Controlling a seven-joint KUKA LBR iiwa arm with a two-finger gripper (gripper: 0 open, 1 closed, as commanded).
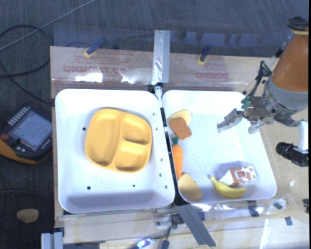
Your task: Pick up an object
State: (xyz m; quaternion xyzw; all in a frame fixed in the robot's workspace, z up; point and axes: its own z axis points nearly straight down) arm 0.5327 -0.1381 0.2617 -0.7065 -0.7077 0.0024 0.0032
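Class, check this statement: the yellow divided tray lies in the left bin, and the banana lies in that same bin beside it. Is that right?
Not quite. The camera view shows the yellow divided tray in the left bin, but the banana lies in the right bin, near its front edge.

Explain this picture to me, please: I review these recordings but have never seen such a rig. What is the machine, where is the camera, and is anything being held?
The camera sits above a bench and looks down at a slant on two shallow white bins. The left bin holds a yellow divided tray. The right bin holds toy food: a carrot, a banana, a small carton, and a few yellow and orange pieces along its left wall. The machine entering from the right is a robot arm, grey and orange. Its claw hangs over the right bin's upper part with its two fingers spread, and nothing sits between them. So nothing is held yet.
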